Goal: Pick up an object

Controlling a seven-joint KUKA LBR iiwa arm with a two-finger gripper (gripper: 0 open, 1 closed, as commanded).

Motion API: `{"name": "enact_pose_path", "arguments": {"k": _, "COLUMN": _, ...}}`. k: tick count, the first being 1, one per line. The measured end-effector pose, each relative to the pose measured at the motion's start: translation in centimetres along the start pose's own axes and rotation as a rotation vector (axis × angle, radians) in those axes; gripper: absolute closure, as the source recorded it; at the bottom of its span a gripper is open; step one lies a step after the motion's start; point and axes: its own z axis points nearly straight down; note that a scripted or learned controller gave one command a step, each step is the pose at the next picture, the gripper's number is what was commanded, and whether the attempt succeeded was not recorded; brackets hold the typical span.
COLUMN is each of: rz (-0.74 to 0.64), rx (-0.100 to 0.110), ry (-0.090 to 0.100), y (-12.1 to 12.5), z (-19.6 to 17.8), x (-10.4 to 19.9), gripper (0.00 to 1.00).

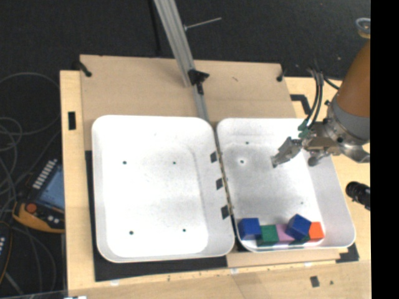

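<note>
The arm (352, 98) reaches in from the right, its orange band above the grey wrist, and its gripper (298, 153) hangs over the upper right part of the right bin (262, 136). One finger (283, 153) slants toward the left and another (313, 156) sits closer to the bin's right wall, so the fingers look spread apart with nothing between them. The blocks lie well apart from the gripper, bunched along the near wall of the right bin: a blue block (249, 227) at the left of the row, a green block (269, 233) just beside it, a pale purple block (285, 233) next, then a second blue block (299, 225) tilted up against an orange block (316, 230) at the right end. The left bin (156, 185) sits beside the right one, their rims touching along the middle. A grey metal rail (177, 39) runs from the top of the view down to the gap between the bins.
</note>
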Motion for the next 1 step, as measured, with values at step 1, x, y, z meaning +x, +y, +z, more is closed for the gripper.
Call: {"name": "enact_pose_path", "arguments": {"k": 1, "rz": -0.003, "rx": 0.011, "ry": 0.003, "y": -1.06, "z": 2.53, "x": 5.11, "gripper": 0.0}}
